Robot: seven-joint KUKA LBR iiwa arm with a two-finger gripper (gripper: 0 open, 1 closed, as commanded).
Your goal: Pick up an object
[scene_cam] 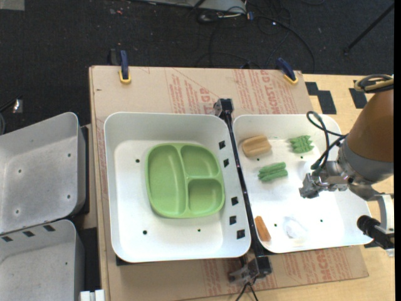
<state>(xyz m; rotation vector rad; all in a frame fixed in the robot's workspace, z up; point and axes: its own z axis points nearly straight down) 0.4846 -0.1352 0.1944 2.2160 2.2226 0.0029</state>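
Arm [369, 143]: I see it reaching in from 3 o'clock, orange band above the wrist, hanging over the right side of the right bin [332, 234]. My read is that it is posed there because every loose item lies in that bin.
Jaws: the gripper [311, 187] points down over bare bin floor; I cannot tell whether the jaws stand wide or narrow, and I see nothing between them.
Left bin [125, 168]: holds the green tray [185, 180], lying flat with three compartments. It looks too broad to be a likely pick.
Bean [273, 171]: the flat green piece, near the jaws at about their 10 o'clock, apart from them. I judge it the closest candidate.
Bread [255, 145]: tan lump up at 11 o'clock of the jaws, beyond the bean, close to the divider between the bins.
Pods [301, 144]: second green bit at roughly 12 o'clock of the jaws, near the far wall.
Sausage [262, 228]: orange piece at 7 o'clock of the jaws, by the near left corner.
Clear piece [293, 227]: pale, hard to make out, at 6 o'clock of the jaws.
Surface [188, 86]: cardboard sheet under both bins, clamped at the far edge, presumably to keep it from sliding.
Progress: by my judgement nothing is picked yet.
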